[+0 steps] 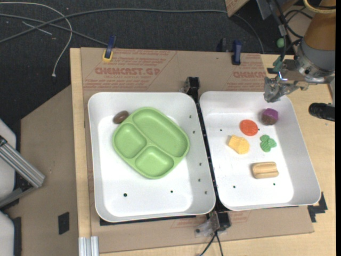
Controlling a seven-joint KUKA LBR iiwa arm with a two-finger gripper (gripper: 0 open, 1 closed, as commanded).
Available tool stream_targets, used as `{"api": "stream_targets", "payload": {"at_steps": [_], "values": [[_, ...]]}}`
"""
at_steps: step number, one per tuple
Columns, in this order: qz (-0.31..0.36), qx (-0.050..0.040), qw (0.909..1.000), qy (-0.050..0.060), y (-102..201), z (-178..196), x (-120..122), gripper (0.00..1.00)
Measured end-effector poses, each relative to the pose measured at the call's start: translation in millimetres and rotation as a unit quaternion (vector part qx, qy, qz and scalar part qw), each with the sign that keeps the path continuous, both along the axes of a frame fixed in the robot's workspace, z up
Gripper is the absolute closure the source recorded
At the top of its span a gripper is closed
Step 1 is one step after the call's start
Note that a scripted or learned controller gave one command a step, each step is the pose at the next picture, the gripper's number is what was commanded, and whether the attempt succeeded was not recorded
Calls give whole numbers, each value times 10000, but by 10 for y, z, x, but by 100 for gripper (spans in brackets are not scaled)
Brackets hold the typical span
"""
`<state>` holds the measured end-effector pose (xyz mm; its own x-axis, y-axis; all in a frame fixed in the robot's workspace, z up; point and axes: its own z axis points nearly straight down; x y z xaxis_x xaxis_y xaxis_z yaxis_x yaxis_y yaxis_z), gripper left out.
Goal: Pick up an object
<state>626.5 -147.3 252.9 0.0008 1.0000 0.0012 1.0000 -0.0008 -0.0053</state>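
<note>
The right bin (234, 191) holds several small toy foods: a purple piece (269, 116), a red-orange round piece (248, 127), a yellow chunk (239, 144), a green leafy piece (267, 142) and a tan bread roll (265, 170). My gripper (273, 94) hangs over the bin's far right corner, just above and behind the purple piece, apart from it. Nothing shows between its fingers.
The left bin (106, 191) carries a green divided plate (151, 142) and a small brown item (121, 117) at the plate's far left. Clamps (110, 47) pin the cardboard at the back. A black latch (192, 85) sits between the bins.
</note>
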Motion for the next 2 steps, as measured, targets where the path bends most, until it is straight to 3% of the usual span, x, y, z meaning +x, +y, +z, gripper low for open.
{"api": "stream_targets", "payload": {"at_steps": [1, 2], "values": [[5, -4, 10000, -23, 1, 24, 11, 0], [3, 0, 10000, -12, 36, -503, -83, 0]]}}
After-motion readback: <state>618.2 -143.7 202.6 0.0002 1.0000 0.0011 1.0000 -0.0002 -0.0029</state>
